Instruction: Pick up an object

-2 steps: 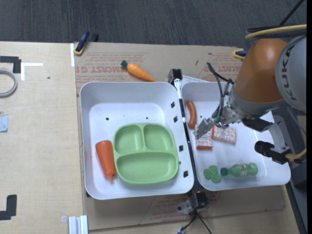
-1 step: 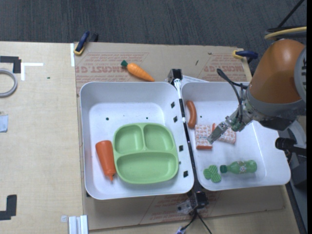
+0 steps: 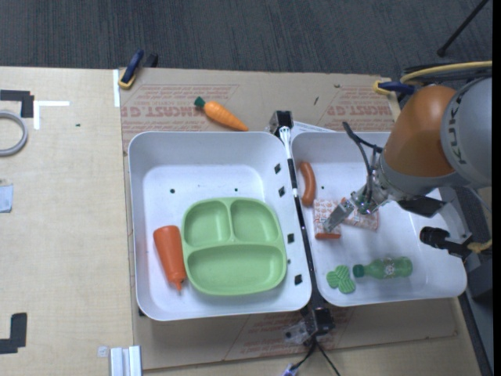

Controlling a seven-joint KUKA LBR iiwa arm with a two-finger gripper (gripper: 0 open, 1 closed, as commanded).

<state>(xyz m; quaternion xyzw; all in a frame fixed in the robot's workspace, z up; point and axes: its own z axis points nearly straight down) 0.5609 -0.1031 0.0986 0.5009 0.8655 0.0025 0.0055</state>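
1. The gripper (image 3: 335, 219) is low in the right bin (image 3: 438, 284); whether it grips anything, I cannot tell.
2. A red-printed packet (image 3: 362, 219) lies just beside it, a sausage (image 3: 308, 182) up-left, and a green bottle (image 3: 383, 269) below.

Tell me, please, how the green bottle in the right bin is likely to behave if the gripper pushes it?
The bottle lies on its side, so it would probably roll. It looks like clear plastic, so likely light and slippery. The broccoli beside its cap may block it.

2 white bins: left bin (image 3: 149, 171) has a green divided plate (image 3: 233, 246) and orange carrot (image 3: 170, 255); gripper (image 3: 338, 215) hangs low in the right bin (image 3: 438, 280) near a sausage (image 3: 308, 182).
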